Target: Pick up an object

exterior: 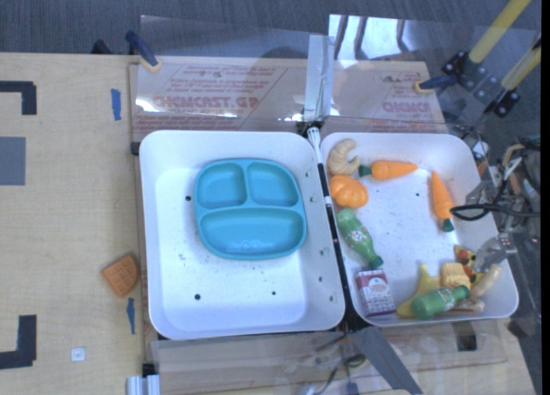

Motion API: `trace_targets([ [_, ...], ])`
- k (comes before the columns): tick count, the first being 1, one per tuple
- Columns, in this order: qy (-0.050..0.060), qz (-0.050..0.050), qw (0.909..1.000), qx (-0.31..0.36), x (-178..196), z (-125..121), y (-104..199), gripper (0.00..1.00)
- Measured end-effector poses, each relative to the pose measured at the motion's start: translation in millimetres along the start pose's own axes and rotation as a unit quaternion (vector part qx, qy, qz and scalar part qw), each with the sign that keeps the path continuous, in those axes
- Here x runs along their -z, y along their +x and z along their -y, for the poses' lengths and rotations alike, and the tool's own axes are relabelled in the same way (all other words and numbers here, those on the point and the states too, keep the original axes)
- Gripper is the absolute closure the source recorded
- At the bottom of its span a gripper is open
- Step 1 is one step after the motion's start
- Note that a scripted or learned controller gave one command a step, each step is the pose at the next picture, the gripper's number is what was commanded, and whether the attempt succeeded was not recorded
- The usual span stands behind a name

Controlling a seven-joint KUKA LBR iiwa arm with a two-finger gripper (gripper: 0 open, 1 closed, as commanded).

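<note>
Pincer (497, 252) just above corn cob (453, 275) in right bin (404, 213)

Blue divided plate (250, 209) in left bin (163, 239); toy food clustered in right bin (400, 213).

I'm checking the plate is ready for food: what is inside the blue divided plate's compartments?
The blue divided plate, in the left bin, shows three compartments, all bare blue surface with no toy food. Whatever lies beneath the plate is covered.

You're looking at a robotics lab bench: two shallow white plastic bins (163, 239) on a pale wooden benchtop (60, 213), clear acrylic guards (223, 50) clamped at the far side.
</note>
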State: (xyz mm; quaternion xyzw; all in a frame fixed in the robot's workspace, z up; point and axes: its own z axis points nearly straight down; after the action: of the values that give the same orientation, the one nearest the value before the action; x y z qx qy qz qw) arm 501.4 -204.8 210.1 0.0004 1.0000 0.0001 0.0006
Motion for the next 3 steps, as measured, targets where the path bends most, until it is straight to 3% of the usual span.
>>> trace_targets([
  [1, -0.001, -0.003, 0.9999, -0.013, -106.4, 17.6, -54.2, 0.0],
  [2, 0.002, 0.004, 0.9999, -0.012, -122.1, 19.7, -97.2, 0.0],
  [3, 0.003, 0.011, 0.9999, -0.011, -110.4, 18.7, -101.8, 1.0],
])
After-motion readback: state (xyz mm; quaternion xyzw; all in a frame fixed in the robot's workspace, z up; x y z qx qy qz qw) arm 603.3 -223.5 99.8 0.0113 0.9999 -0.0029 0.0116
